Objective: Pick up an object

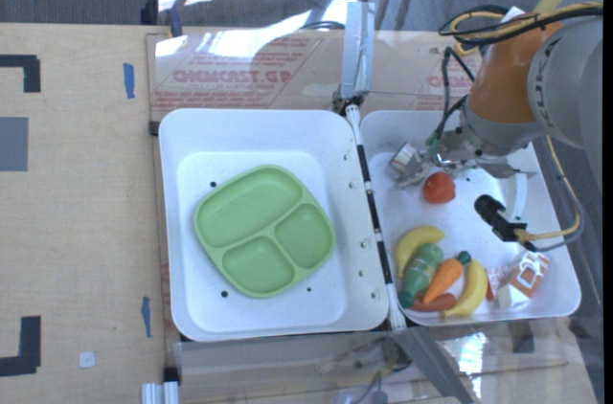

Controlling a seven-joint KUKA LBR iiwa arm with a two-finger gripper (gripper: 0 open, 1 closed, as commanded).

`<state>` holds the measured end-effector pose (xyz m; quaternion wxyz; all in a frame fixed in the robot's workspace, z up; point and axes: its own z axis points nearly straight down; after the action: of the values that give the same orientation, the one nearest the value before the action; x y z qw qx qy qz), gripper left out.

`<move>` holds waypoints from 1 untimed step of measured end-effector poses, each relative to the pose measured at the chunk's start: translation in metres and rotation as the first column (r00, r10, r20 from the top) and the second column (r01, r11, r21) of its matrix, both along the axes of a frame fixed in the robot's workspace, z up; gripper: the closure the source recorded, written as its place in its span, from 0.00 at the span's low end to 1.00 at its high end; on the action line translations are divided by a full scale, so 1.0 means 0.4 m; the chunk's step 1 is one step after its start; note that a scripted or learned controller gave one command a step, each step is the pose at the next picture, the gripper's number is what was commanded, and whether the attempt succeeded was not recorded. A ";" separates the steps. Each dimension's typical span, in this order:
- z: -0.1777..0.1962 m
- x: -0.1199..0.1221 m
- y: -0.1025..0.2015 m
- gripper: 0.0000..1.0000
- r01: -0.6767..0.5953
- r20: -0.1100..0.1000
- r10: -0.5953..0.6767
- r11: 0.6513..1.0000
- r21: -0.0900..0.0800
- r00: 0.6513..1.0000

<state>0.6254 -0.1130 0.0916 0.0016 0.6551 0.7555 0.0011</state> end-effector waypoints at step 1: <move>0.026 0.002 -0.002 1.00 0.002 0.004 -0.002 1.000 -0.001 1.000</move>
<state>0.6262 -0.1138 0.1021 0.0033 0.6559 0.7548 0.0018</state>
